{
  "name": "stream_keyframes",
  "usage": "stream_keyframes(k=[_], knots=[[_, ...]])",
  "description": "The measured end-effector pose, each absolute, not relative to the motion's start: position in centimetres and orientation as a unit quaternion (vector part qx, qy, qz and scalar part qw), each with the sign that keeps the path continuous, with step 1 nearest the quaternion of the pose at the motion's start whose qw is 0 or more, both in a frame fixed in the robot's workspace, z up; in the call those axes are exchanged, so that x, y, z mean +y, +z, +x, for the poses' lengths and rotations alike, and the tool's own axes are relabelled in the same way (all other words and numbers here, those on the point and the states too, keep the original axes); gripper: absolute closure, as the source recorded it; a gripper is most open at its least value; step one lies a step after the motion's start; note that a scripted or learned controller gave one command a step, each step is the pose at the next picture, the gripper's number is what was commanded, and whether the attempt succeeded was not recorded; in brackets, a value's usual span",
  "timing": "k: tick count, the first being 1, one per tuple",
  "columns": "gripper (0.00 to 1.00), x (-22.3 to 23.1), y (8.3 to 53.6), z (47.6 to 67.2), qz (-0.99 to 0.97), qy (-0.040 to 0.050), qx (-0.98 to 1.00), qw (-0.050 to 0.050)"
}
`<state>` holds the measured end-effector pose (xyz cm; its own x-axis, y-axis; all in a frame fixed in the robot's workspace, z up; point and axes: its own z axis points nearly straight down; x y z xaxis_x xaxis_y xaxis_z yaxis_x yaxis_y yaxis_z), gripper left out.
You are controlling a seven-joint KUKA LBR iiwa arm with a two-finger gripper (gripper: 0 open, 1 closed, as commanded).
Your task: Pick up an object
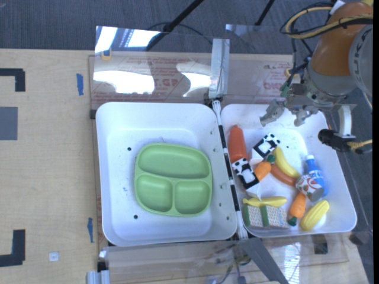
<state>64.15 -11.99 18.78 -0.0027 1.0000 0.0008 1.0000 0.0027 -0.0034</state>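
My gripper [285, 116] hangs over the back of the right bin [340, 176], its two grey fingers spread apart and open with nothing between them. Below it in the bin lie an orange-red cylinder [237, 142], a black-and-white checkered block [266, 145], a second black-and-white piece [244, 171], a banana [285, 164], two small carrots [262, 170] [297, 207], a blue bottle [312, 176], a yellow corn cob [314, 214] and a striped flat packet [265, 212]. The gripper is above and to the right of the checkered block, touching none of them.
The left bin [112, 158] holds a green three-compartment plate [173, 178]. A clear plastic wall [177, 76] stands behind both bins. The ridge between the bins [228, 170] runs front to back. The wooden bench [41, 158] extends to the left.
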Motion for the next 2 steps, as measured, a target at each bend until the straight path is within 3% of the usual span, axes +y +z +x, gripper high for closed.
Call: stream_keyframes(k=[1, 2], knots=[[0.0, -13.3, 14.6, 60.7, -0.592, 0.0004, -0.806, 0.002], [0.0, -12.3, 8.7, 55.8, -0.535, -0.0016, -0.845, -0.004]])
